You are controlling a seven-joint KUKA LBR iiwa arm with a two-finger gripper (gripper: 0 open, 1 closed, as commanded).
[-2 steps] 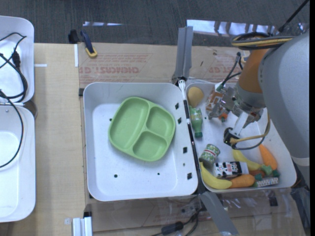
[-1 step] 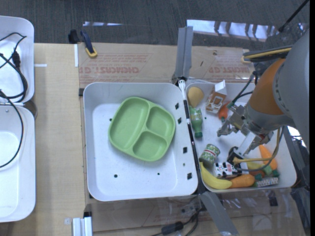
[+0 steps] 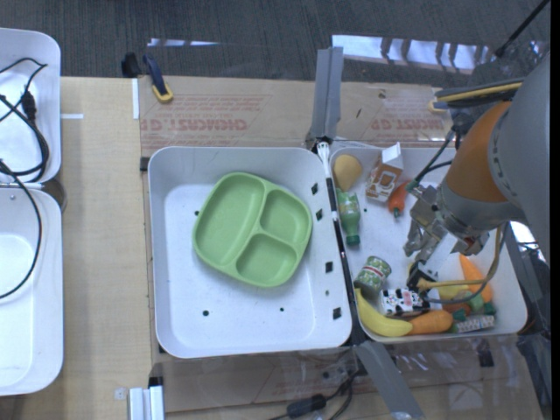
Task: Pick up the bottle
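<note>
Green bottle (image 3: 350, 218) by bin divider, hand (image 3: 421, 262) apart, lower right.

The bottle (image 3: 350, 217) is green, as is the divided plate (image 3: 253, 229) in the white left bin (image 3: 166, 261). A yellow banana (image 3: 378, 318) lies beside an orange carrot (image 3: 430, 323).

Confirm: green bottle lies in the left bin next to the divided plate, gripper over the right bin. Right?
Not quite. The camera view shows the green bottle lying in the right bin, along its left wall, not in the left bin. The divided green plate sits alone in the left bin. The gripper is over the right bin, as you said.
</note>
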